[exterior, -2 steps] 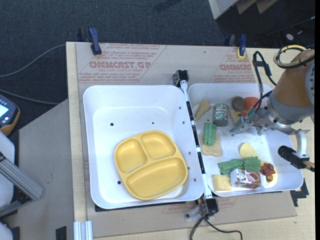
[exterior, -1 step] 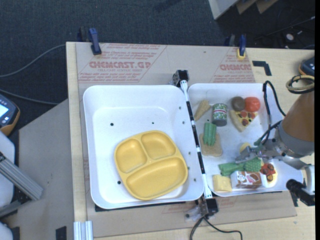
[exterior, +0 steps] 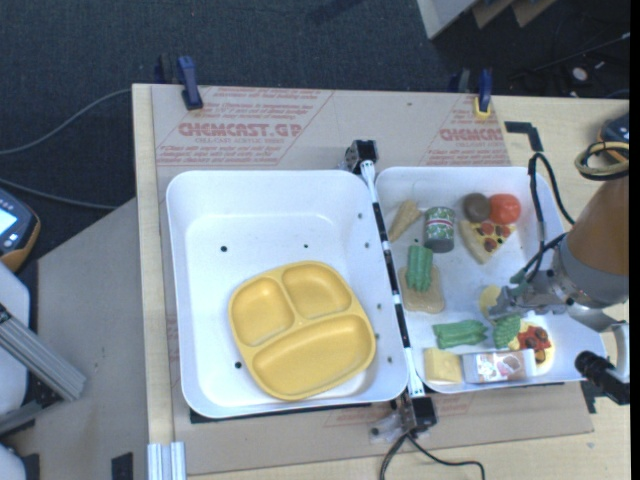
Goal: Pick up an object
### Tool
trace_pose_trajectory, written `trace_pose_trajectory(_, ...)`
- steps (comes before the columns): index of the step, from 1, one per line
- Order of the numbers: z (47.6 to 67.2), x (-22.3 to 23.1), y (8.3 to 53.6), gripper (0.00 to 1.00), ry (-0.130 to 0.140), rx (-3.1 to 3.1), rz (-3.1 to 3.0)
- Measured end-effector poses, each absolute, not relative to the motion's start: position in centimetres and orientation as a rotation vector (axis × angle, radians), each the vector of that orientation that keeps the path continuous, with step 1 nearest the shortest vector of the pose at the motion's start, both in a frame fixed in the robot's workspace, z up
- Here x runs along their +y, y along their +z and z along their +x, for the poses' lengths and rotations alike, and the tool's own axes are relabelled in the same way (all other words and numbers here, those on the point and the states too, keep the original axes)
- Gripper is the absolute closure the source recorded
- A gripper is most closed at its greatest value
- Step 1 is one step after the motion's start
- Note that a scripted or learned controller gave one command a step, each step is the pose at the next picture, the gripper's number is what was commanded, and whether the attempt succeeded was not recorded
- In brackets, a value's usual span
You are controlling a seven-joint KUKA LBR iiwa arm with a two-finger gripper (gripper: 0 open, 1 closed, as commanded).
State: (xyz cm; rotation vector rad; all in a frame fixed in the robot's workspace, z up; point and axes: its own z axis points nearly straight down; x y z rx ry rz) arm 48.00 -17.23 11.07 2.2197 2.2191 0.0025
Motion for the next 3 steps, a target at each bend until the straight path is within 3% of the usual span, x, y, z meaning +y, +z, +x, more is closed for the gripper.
trace_pose_trajectory(1,48.0,-14.2,15.2,1.00,0.004,2.222,2.215)
trace_pose_trajectory(2,47.9,-14.4,15.0,0.00,0.001,2.220,2.220)
trace_pose_trajectory(3,57.7,-18.6,18.6,0.00,0.006,2.215,2.209)
